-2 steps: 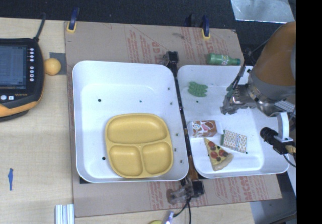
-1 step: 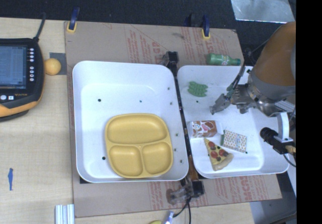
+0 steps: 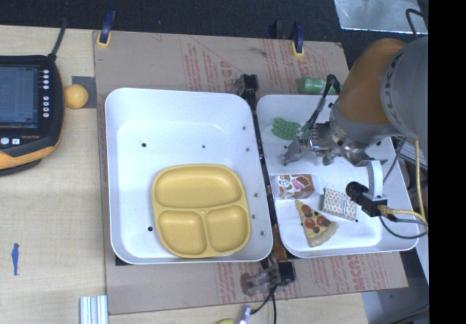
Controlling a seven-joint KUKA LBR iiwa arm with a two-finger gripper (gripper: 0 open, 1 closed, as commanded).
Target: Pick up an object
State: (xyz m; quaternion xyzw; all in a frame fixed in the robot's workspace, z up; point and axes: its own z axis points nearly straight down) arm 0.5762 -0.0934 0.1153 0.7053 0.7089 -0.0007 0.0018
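Observation:
The right bin (image 3: 393, 242) holds a green toy (image 3: 285, 127) at its back left, a small printed card (image 3: 294, 186), a pizza slice toy (image 3: 314, 222) and a small patterned square (image 3: 336, 203). My gripper (image 3: 304, 149) hangs low over the bin's left half, between the green toy and the printed card, with its metal fingers (image 3: 295, 155) pointing left. The grey arm with its orange band (image 3: 368, 89) covers the bin's back right. Nothing shows between the fingers.
The left bin (image 3: 131, 119) carries a yellow divided tray (image 3: 200, 208). A green piece (image 3: 313, 85) lies on the cardboard behind the right bin. A pendant (image 3: 25, 111) and an orange ball (image 3: 76, 95) sit at far left. A cable (image 3: 400, 213) crosses the right bin.

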